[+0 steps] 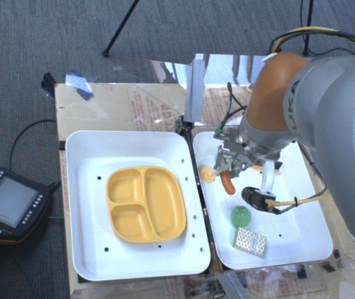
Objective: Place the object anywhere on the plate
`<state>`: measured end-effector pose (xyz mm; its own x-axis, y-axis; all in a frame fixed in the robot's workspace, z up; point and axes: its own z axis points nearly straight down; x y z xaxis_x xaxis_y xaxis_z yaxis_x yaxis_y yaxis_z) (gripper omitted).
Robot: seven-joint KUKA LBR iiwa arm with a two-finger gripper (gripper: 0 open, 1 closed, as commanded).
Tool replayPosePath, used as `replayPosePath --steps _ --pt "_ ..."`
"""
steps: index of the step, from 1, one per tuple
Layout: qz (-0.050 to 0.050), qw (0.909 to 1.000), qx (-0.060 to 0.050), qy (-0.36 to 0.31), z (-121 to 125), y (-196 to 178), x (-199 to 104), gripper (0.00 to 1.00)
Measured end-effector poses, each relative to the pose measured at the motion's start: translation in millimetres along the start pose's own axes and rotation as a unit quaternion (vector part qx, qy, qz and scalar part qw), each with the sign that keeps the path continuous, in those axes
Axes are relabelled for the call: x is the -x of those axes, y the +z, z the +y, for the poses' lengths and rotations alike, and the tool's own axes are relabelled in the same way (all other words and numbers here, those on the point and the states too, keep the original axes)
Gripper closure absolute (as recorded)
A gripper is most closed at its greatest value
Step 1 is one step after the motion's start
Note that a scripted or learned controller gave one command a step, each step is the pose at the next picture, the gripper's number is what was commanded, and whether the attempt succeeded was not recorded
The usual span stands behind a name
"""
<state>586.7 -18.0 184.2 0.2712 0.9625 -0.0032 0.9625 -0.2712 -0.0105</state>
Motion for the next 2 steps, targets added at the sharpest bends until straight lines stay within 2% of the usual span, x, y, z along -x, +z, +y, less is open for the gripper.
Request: replayPosePath --steps 1,2 --pt "0.002 0.9998 0.006 0.021 40.2 -98.3 -35.3 1.00" --pt "0.001 0.9998 0.003 0.020 38.9 -94.1 -35.5 0.00"
